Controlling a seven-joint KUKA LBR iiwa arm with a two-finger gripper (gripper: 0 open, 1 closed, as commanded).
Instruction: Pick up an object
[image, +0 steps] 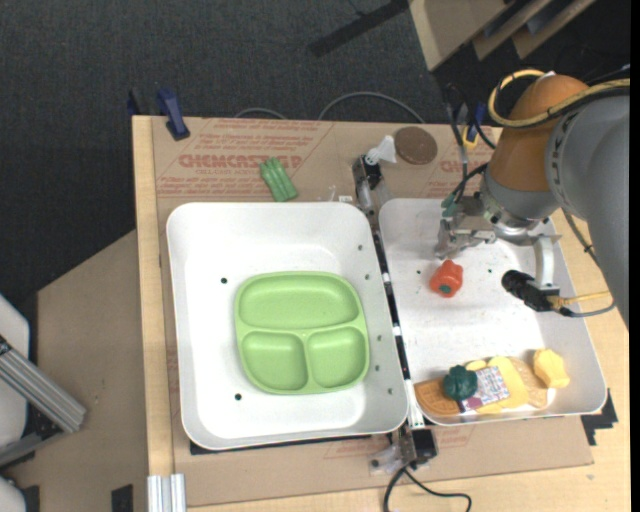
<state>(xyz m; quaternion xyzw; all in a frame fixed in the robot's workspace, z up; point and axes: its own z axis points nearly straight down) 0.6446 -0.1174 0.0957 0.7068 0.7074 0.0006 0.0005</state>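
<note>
A small red-orange object (447, 278) lies in the upper middle of the right bin (500, 335). My gripper (463, 238) hangs just above and slightly right of it, near the bin's far wall, and nothing shows in its grasp. Along the right bin's near edge a flat tan piece (520, 397) carries a dark green object (460, 382) and a small printed packet (490, 383). A yellow block (550, 368) sits at that piece's right end. In the left bin (200, 310) lies a light green divided plate (300, 331).
On the bench behind the bins are a green ridged piece (279, 180), a blue clamp (172, 112) and a brown disc (415, 146). A raised divider (388, 300) separates the two bins. The grey arm (590, 150) fills the upper right.
</note>
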